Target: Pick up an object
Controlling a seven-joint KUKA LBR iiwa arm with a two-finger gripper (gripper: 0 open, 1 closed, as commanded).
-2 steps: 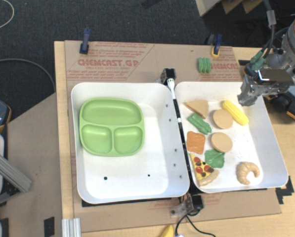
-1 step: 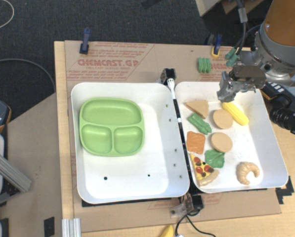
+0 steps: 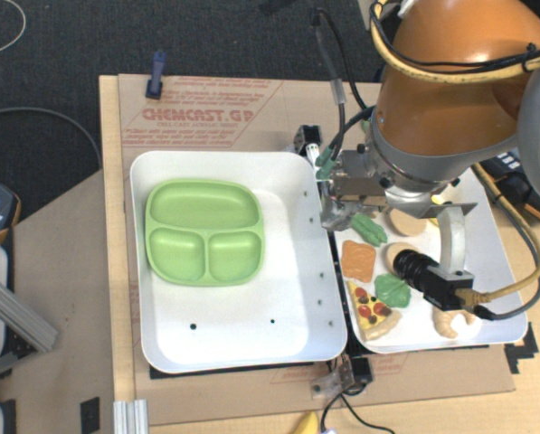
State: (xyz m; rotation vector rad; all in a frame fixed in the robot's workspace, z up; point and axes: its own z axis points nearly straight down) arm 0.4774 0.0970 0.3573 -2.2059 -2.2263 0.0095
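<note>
Arm low over right bin, grasp not confirmed

Gripper (image 3: 355,208) sits at the upper-left corner of the right bin (image 3: 509,310), mostly hidden under the big orange-banded wrist. Can't tell whether it is spread or closed, or whether anything is in it; the wrist body blocks the tips. No object visibly lifted.

Candidate objects all lie in the right bin: a green leaf-like piece (image 3: 371,230) just below the gripper, an orange-tan slab (image 3: 358,260) next to it, a second green piece (image 3: 393,289), a toy pizza slice (image 3: 372,313) near the front edge, a pale tan piece (image 3: 447,324) at the front right, and a pale round item (image 3: 405,222) partly under the wrist. A black cylindrical part (image 3: 423,274) with a cable crosses over the middle of the bin; looks like rig hardware, not a pickable.

Left bin (image 3: 215,333) holds only a green divided plate (image 3: 203,232), well apart from the gripper.

Step judgement: approach or descent phase, tool placed over the cluttered corner, nearest target likely the upper green piece. Pickup not yet done as far as visible.

Next move needs: fingers straddling one item, not two, since green piece and slab are touching or nearly so; close firmly, then lift straight up clear of the bin wall. Risk: thin flat pieces slip, or the bin divider gets clipped.
</note>
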